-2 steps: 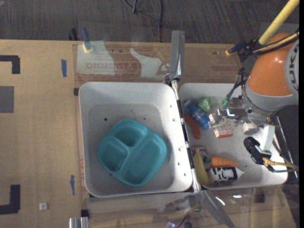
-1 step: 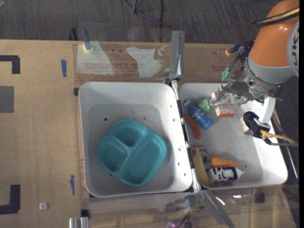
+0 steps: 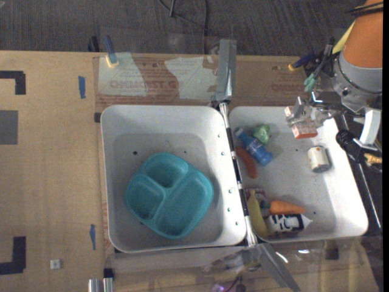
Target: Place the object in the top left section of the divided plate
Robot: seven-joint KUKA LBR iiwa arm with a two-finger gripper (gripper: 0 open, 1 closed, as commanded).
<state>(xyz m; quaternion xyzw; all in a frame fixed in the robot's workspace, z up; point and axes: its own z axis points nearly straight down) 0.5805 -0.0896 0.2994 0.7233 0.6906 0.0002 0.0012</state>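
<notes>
Apparently a small red-and-white carton, judged light, stiff and best pinched across its flat sides, is held between the closed fingers of the gripper above the right white bin.

arm cut off at right edge, end effector blurred

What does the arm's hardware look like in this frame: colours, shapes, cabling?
At the view's right edge sits an orange rounded arm segment above a grey ring. Thin green and dark cables trail beside it. The end effector is small, metallic silver. A black part lies below the wrist.
</notes>
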